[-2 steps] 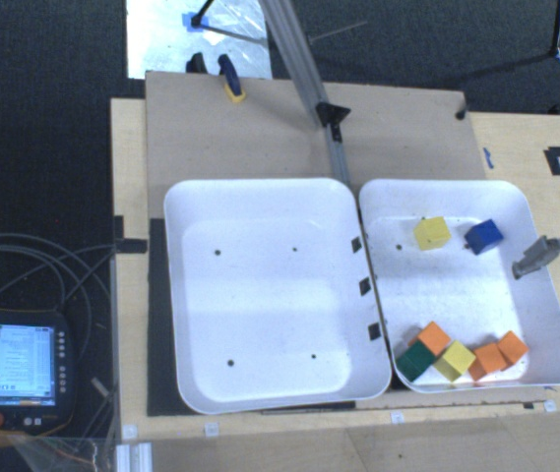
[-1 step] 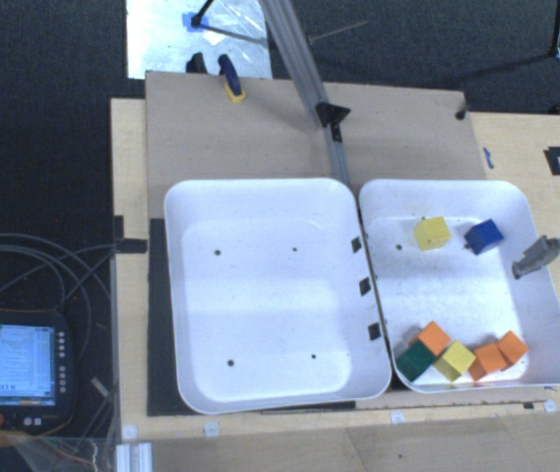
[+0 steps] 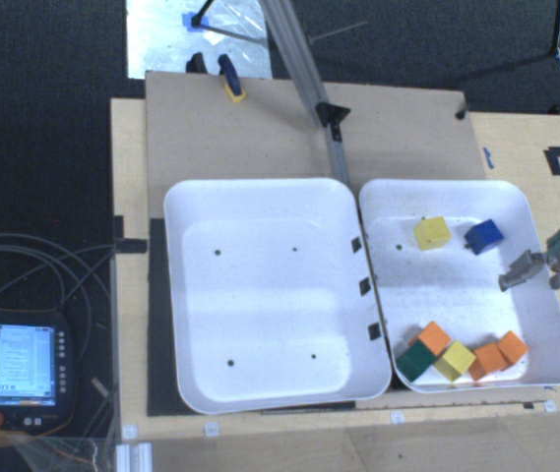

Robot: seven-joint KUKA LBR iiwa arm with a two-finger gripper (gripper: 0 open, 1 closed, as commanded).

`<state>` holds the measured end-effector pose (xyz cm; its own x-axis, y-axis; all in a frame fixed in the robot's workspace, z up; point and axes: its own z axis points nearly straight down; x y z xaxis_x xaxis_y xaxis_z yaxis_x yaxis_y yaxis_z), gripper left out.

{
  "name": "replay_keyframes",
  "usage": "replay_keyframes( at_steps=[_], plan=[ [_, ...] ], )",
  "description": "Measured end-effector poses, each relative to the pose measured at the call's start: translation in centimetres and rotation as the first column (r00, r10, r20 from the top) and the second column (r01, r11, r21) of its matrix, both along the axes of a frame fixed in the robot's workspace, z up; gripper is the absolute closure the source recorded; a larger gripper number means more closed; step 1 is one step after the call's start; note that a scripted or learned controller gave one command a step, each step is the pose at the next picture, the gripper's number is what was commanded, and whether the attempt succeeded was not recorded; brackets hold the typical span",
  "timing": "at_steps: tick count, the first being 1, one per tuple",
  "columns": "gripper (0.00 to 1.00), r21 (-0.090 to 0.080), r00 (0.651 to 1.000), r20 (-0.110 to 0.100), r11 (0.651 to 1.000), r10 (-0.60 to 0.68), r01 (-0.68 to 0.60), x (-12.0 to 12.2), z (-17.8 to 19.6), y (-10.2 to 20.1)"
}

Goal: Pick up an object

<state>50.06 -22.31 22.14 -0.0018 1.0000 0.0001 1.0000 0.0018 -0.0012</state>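
Two shallow white bins side by side on a tan bench. Left bin (image 3: 260, 293) shows bare floor with a few dark dots. Right bin (image 3: 545, 264) holds all the blocks. Near its far wall: a yellow block (image 3: 432, 232) and, just beside it to the right, a blue block (image 3: 483, 235), the two apart. Along the near wall, a tight cluster: dark green block (image 3: 415, 361), orange block (image 3: 434, 338) touching it behind, a second yellow block (image 3: 454, 361) beside those, then two more orange blocks (image 3: 499, 354) running toward the right corner, all crowded against one another. Gripper (image 3: 535, 269) enters from the right edge over the right rim of the right bin, between the two groups, nearer the blue block yet clear of it. One grey finger (image 3: 516, 272) points left into the bin; whether the fingers stand apart or together cannot be told, and nothing visible sits between them. A grey pole (image 3: 299, 57) crosses the bench behind the bins. A handheld control pendant (image 3: 14, 367) with lit screen lies on the floor at left, cables around it.
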Motion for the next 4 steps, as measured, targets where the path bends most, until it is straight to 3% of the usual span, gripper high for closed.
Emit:
replay_keyframes(
  at_steps=[2, 3, 4],
  plan=[
    [0.00, 0.001, 1.000, -0.001, 1.000, 0.001, -0.001, -0.5, -11.1, 0.8],
    [1.00, -0.003, 1.000, 0.006, 1.000, 0.003, -0.002, -0.3, -9.7, 0.6],
    [1.00, -0.003, 1.000, 0.007, 1.000, 0.002, -0.002, 0.0, -5.4, 0.7]
  ],
)
